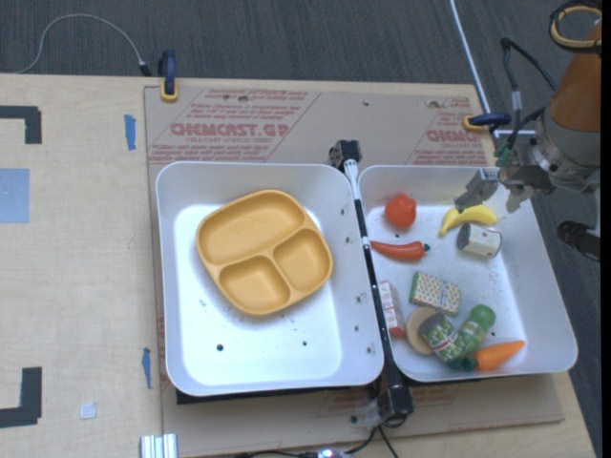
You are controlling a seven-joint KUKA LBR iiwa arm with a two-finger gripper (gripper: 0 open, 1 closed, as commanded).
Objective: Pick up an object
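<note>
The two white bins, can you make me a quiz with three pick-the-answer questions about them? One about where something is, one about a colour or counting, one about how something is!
1. Where is the yellow three-part plastic plate?
A. left white bin
B. right white bin
C. on the wooden bench

2. What colour is the curved toy banana?
A. green
B. yellow
C. blue

3. How are the metal pincer fingers?
A. gripping the banana
B. gripping the red toy chili pepper
C. spread apart, holding nothing

Answers:
1. A: the plate lies in the left white bin.
2. B: the banana is yellow, in the right white bin.
3. C: the fingers stand apart just above the banana, nothing between them.
</note>
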